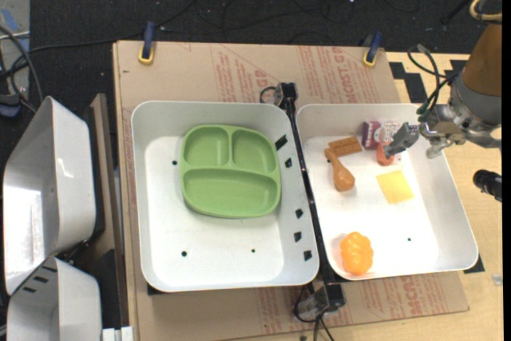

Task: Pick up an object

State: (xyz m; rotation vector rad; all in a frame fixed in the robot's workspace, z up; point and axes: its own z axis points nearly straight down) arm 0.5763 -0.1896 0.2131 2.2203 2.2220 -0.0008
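Note:
The right bin (447,243) holds several small objects. A purple and white packet (375,132) lies at its back, with a small red object (386,157) just in front of it. A brown flat piece (344,146) and a brown stick-like piece (342,175) lie to the left. Near the middle rests a yellow block (395,188), and an orange fruit (357,251) sits near the front. My gripper (398,143) reaches in from the right. It hangs over the red object, beside the packet. I see nothing held in it.
A green divided plate (231,170) lies in the left bin (160,251). A black divider (299,180) runs between the bins. Clamps (146,52) grip the board's back edge. White containers (44,180) stand at the left.

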